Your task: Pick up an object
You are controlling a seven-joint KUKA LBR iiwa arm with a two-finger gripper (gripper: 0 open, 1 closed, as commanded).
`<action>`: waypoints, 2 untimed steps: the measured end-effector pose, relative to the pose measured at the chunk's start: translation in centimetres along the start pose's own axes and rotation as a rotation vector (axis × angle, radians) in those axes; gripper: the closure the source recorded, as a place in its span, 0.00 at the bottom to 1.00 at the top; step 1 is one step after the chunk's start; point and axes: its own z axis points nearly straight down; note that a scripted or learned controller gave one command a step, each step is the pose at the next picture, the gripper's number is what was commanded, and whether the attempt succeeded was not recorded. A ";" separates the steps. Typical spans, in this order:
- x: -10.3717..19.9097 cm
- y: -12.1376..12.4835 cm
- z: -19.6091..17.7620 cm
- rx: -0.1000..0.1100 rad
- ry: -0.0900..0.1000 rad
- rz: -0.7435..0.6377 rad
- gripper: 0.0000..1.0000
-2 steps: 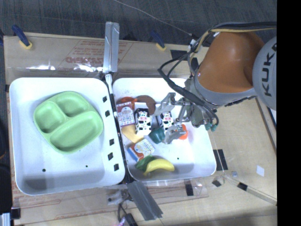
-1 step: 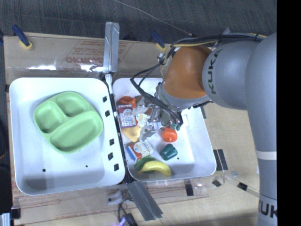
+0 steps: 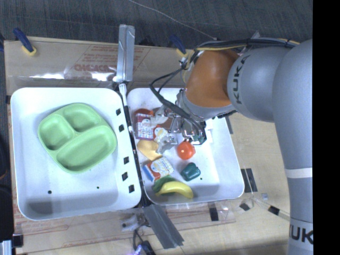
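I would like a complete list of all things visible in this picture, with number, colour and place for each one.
bins: two, white, side by side on the bench
divided plate: one, light green, in the left bin
banana: one, yellow, front of the right bin
tomato: one, orange-red, middle of the right bin
green pepper: one, dark green, beside the banana
snack packets: several, red and white, left side of the right bin
arm: one, grey with orange band, over the right bin
gripper: one, above the packets
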 end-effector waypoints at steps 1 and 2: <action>3.3 -6.5 0.4 0.006 0.001 -0.066 0.00; 6.1 -0.3 0.4 0.006 0.000 -0.056 0.00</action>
